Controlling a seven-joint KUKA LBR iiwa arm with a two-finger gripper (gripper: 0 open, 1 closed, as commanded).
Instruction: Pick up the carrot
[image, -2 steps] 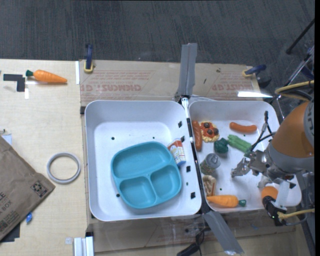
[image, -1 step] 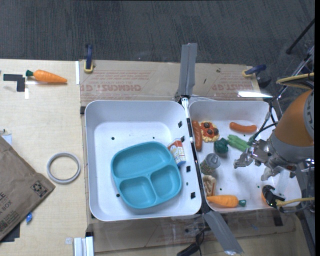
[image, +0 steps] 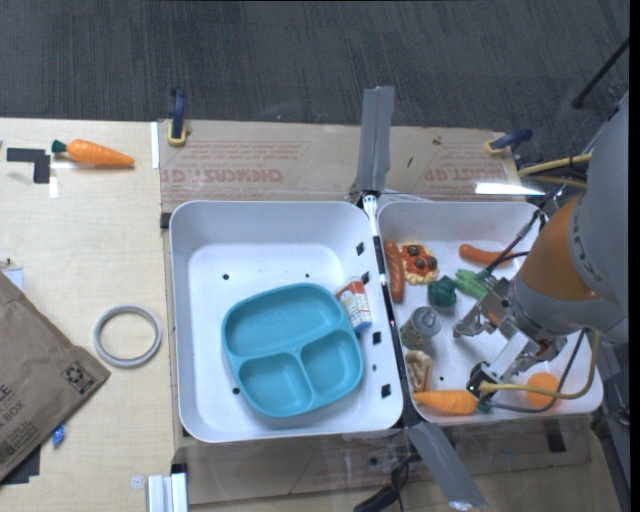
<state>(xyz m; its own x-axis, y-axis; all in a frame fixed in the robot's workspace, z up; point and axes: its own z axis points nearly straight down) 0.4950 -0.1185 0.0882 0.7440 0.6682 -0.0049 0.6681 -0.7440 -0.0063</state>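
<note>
An orange carrot (image: 445, 402) with a green top lies on its side at the front edge of the right bin (image: 590, 400), leaves pointing right. My gripper (image: 474, 325) hangs over the middle of that bin, a short way behind and to the right of the carrot, and nothing shows in its grasp. A second carrot (image: 95, 153) lies on the bench at the far left, outside both bins.
The right bin also holds a pizza slice (image: 418, 260), a sausage (image: 395, 272), a red chili (image: 480, 253), green toys (image: 443, 292), a grey can (image: 425, 322) and an orange ball (image: 543, 388). The left bin (image: 200, 300) holds a blue divided plate (image: 292, 348) and a small bottle (image: 355, 303).
</note>
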